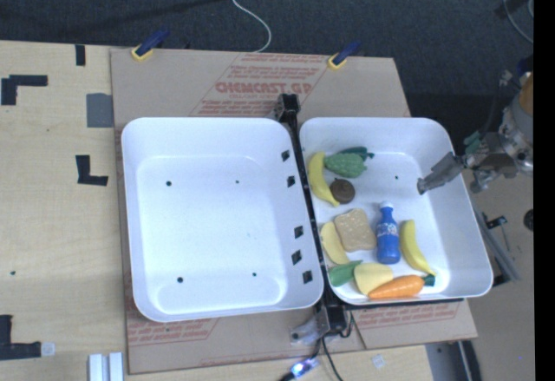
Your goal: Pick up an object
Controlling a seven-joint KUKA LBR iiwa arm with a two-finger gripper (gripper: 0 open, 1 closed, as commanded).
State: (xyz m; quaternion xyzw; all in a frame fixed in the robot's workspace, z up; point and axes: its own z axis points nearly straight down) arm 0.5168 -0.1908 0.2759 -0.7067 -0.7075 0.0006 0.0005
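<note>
Desk [52,223]: pale wood surface with black tape marks, carrying a cardboard sheet [251,84] under two white bins
Left bin [139,154]: shallow white tray, its floor dotted with a few small dark marks
Right bin [468,258]: white tray just beside the left one, holding all the toy food
Pincer [431,179]: at the right bin's right rim, grey finger tip slanting down and left over the bin wall; whether it is spread or pressed together I cannot tell, and nothing shows between its tips
Arm [512,154]: reaches in from the right edge, wrist parts above the bin's right side
Upper group: yellow banana [319,180] against the bin's left wall, green vegetable [347,162] touching its top end, small brown round piece [343,191] just below
Middle group: tan bread slice [353,229], blue bottle [387,235] just right of it, second banana [414,247] right of the bottle
Lower group: pale yellow piece [332,243] at the left wall, yellow wedge [371,275], orange carrot [396,286] lying along the front wall
Spacing: pincer well apart from the objects, nearest the second banana and the blue bottle
</note>
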